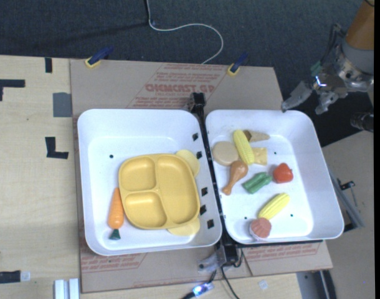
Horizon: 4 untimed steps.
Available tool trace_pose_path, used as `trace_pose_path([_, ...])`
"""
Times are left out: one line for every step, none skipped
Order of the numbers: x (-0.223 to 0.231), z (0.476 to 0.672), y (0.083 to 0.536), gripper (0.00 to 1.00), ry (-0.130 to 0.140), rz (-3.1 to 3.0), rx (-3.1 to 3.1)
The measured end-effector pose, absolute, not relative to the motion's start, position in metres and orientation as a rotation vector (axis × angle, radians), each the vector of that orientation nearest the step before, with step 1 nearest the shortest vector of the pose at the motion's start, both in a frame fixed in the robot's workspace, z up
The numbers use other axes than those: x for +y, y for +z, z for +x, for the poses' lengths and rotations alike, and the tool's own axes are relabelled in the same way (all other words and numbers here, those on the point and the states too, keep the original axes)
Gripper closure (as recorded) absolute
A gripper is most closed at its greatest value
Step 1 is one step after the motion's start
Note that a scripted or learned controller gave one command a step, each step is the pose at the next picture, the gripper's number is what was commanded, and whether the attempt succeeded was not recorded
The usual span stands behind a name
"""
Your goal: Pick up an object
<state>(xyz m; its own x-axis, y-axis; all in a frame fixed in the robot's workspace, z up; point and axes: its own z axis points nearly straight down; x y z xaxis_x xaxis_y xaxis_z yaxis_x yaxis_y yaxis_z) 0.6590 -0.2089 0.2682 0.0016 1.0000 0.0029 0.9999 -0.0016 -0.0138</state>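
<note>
The grey arm with its orange band [363, 23] hangs beyond the right bin's [324, 185] far right corner, its gripper [307, 95] spread open and empty just outside the rim. Toy food crowds that bin's left half: corn [242, 146], drumstick [235, 175], tomato [282, 174]. A yellow tray [159, 190] and carrot [116, 210] occupy the left bin [93, 129].

Above the gripper [307, 97], the arm [359, 36] is cut off by the picture's upper right edge. Far left of it and lower, the yellow divided tray [157, 189] hides most of a yellow piece [189, 161] beneath, and another [182, 228] below.
</note>
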Motion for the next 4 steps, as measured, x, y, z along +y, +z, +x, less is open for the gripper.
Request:
trace_pose_path([-0.209,0.661,0.276,0.0,0.001,-2.219,-2.223])
trace_pose_path([-0.21,0.658,0.212,0.0,0.008,-2.216,-2.219])
trace_pose_path([-0.202,0.664,0.153,0.0,0.006,-2.216,-2.221])
trace_pose_path([-0.193,0.657,0.101,0.0,0.007,-2.216,-2.22])
